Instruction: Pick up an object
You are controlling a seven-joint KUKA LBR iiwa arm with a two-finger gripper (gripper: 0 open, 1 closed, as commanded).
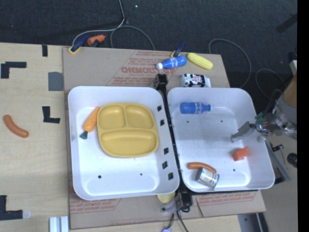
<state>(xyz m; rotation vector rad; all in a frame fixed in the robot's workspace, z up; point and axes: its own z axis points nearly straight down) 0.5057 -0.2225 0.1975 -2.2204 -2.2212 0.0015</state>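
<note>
You're on the approach, gripper [243, 131] at the frame's right edge, claw state I cannot tell, hanging just above the orange piece [240, 153] in the right bin [227, 96]; next, descend squarely over it.

Two bins sit side by side on the tabletop [29, 178]. In the left bin [77, 178], a divided plate [128, 129] lies toward the far side, with a carrot [90, 121] just left of it. In the right bin [260, 178], a bottle [194, 108] lies at the far end, a can [208, 178] and a sausage [200, 166] together at the near edge, and a small block [240, 153] to the right. The gripper [247, 129] hangs over the bin's right side. Beyond the bins lie a second bottle [172, 63], a corn cob [199, 61] and a small box [195, 80]. Far left, another sausage [15, 126] lies on the tabletop.
</note>
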